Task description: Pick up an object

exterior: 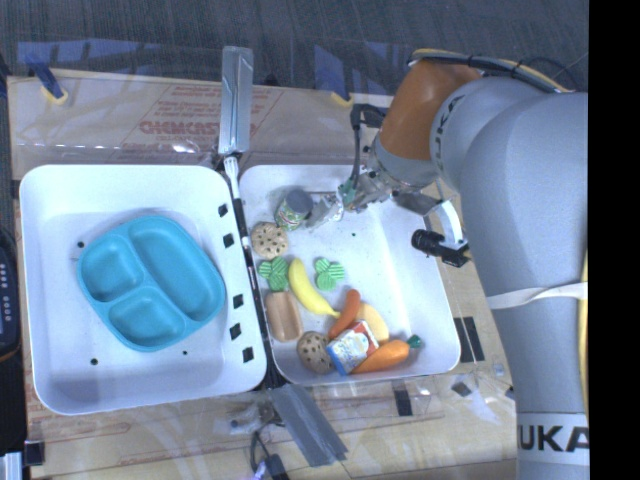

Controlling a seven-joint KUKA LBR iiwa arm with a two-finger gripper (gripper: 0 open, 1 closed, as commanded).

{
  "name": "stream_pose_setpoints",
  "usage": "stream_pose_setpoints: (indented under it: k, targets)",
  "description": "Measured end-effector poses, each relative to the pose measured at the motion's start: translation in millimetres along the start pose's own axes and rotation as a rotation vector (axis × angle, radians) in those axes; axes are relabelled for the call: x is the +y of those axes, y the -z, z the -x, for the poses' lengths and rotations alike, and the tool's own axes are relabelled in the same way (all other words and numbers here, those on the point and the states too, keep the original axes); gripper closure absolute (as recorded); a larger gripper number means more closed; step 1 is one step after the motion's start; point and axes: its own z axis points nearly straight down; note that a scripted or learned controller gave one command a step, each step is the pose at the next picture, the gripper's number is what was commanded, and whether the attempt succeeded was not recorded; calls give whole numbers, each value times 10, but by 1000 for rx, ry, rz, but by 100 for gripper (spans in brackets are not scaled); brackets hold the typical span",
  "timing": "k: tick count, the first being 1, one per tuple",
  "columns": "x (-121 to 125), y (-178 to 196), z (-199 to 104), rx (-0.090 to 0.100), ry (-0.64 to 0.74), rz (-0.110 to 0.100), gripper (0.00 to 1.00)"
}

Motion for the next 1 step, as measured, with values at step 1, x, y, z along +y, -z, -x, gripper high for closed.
stream_pose_setpoints:
  k: [1]
  targets:
    - [-805, -32, -667, 5, -119, -6, 0]
